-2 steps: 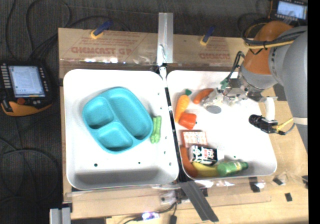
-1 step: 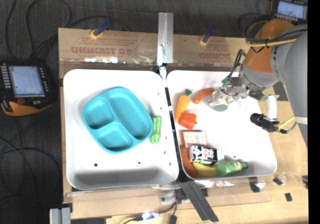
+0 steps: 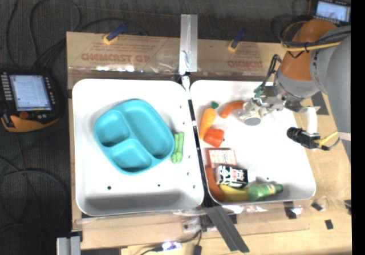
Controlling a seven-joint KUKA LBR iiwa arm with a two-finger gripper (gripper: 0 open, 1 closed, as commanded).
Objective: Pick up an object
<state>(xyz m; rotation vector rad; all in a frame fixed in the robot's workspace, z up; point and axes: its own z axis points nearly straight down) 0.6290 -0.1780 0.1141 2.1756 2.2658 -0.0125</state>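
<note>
- A single fixed camera looked down at a slant on the table (image 3: 131, 57) from above.
- It stood far enough back to take in both white bins, the left bin (image 3: 85, 151) toward 9 o'clock and the right bin (image 3: 285, 157) toward 3 o'clock.
- Dark floor showed beyond the table at 12 and 9 o'clock.
- The arm (image 3: 319, 60) entered from 2 o'clock.
</note>
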